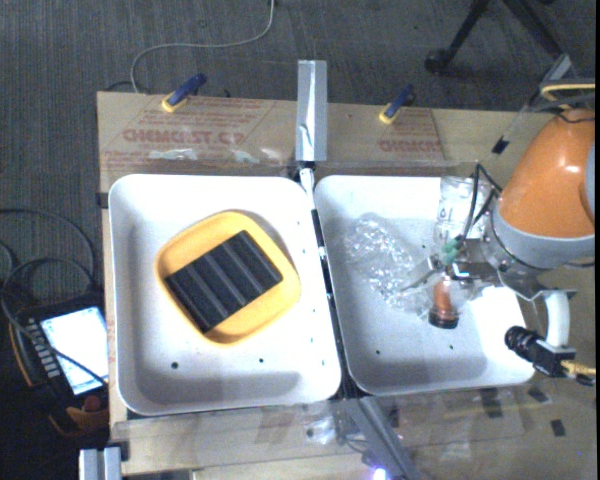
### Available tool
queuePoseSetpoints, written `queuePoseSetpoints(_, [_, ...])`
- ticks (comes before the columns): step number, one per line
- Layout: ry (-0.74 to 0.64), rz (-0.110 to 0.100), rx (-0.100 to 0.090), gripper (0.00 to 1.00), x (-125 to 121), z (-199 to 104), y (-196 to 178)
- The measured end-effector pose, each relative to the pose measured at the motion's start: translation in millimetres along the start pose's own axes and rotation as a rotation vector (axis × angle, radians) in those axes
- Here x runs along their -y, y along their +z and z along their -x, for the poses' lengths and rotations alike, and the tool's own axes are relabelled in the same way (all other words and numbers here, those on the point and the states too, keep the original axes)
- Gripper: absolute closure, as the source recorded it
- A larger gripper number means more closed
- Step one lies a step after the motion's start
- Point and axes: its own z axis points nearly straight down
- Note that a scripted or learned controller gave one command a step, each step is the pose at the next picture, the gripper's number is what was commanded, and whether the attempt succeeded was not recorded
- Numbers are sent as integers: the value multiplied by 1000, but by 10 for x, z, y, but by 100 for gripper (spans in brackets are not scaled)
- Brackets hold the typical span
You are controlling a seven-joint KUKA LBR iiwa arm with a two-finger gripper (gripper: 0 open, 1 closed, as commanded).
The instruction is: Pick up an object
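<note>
**End effector low in the right bin, beside crumpled clear plastic**

The arm (545, 193), grey with its orange band, was seen reaching in from the right over the right bin (380, 363). The end effector (443, 303) was lowered into that bin near its middle, a small brown and orange part being visible at its lower end, close to the bin floor. Whether the end effector was wide, narrow or holding anything could not be told, since its tip was too small and cluttered with cables.

A crumpled piece of clear plastic (380, 256) was found lying on the floor of the right bin, just beside the end effector on its left; contact between the two could not be judged. A clear, labelled package (452, 208) was seen near the far wall of the same bin, partly behind the arm.

In the left bin (140, 368), a yellow tray with a black ribbed insert (228, 276) was lying at a slant near the middle, well apart from the end effector. Both bins were carried side by side on the bench (180, 133).
</note>
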Motion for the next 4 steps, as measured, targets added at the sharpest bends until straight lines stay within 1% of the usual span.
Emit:
queuePoseSetpoints(1, [-5, 1, 1, 0, -375, 608, 375])
queuePoseSetpoints(2, [41, 16, -11, 0, -678, 888, 1134])
queuePoseSetpoints(3, [38, 12, -14, 100, -675, 863, 1064])
queuePoseSetpoints(4, [10, 2, 2, 100, -1272, 441, 245])
